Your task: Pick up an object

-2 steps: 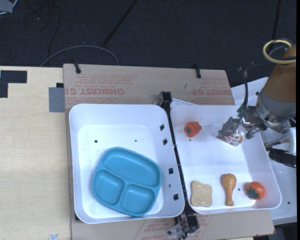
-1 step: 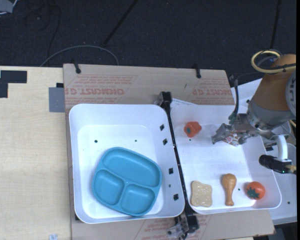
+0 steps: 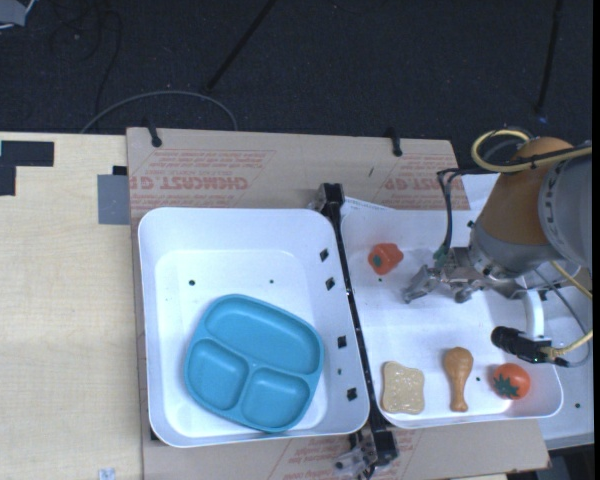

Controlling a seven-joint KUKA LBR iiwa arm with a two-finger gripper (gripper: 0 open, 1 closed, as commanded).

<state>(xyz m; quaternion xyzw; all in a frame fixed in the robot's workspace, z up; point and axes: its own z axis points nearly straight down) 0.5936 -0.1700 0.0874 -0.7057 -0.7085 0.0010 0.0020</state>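
We find the pincer (image 3: 418, 290) hanging low over the right bin (image 3: 435, 238), in its rear half, its two fingers spread apart with nothing between them. The nearest candidate is the small red-orange pepper (image 3: 384, 258), lying just beside the fingertips, toward the divider between the bins and slightly toward the table's far edge; it is compact, with no long axis to align to. We judge that a short shift that way, then a descent, would put it between the fingers. Along the bin's near wall lie a slice of bread (image 3: 403, 387), a drumstick (image 3: 459, 376) with its long axis running front to back, and a tomato (image 3: 511, 380) in the near right corner. The left bin (image 3: 170, 243) holds a blue divided plate (image 3: 252, 362).
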